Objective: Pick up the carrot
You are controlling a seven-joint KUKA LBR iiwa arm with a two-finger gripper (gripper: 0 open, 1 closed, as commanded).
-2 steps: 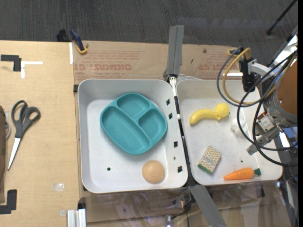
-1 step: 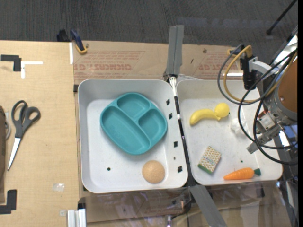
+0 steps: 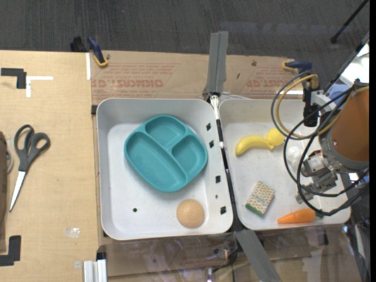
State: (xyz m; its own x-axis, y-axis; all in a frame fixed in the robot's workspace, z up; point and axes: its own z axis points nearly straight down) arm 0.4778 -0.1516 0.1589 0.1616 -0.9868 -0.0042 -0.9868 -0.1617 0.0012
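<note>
Carrot (image 3: 296,217) on right bin (image 3: 267,168) floor, just below jaws, jaw state unclear

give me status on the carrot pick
Gripper above right bin's right side, nothing seen held. Carrot flat at bin's near right corner, just below gripper. Small box left of carrot, apart; banana further back.

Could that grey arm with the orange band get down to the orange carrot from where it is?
Probably yes. The orange carrot lies in the open at the near edge of the right white bin, with nothing on top of it, and the gripper hangs close above it.
</note>
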